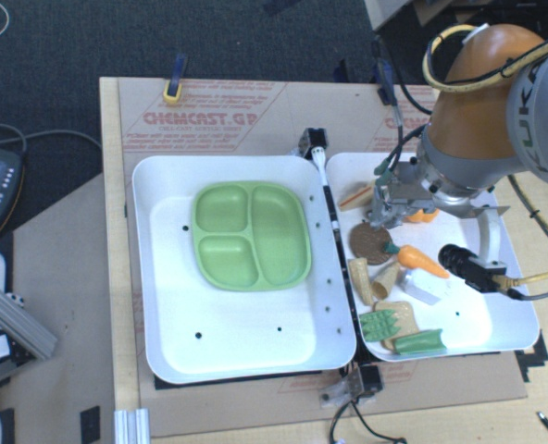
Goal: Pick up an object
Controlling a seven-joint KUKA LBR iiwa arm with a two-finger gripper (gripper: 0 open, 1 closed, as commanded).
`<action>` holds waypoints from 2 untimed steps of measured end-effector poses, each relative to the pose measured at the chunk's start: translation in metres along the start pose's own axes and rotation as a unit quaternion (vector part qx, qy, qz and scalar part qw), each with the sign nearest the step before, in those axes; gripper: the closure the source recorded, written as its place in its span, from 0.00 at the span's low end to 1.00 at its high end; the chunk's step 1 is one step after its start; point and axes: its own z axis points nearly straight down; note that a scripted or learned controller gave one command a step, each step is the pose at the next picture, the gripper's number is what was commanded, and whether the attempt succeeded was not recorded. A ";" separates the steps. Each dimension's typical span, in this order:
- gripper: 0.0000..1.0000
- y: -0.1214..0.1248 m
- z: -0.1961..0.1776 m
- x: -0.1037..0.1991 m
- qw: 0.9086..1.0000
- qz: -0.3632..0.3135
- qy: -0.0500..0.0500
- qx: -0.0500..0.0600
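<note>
Camera view: claw (388, 213) (finger state cannot be told) low in crowded right bin (524, 317) above brown disc (370, 240); risk: neighbours block grasp.

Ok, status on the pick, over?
Gripper low in the right bin, above the brown disc. Nothing seen held. Toy carrot beside the disc. Green divided plate sits in the left bin.

The arm (496, 81) is cut off by the right edge; part of the right bin (524, 317) is hidden beneath it.
</note>
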 end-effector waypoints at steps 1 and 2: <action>1.00 -0.008 -0.006 0.055 1.000 -0.001 0.000 0.000; 1.00 -0.019 0.017 0.088 1.000 0.001 -0.001 0.001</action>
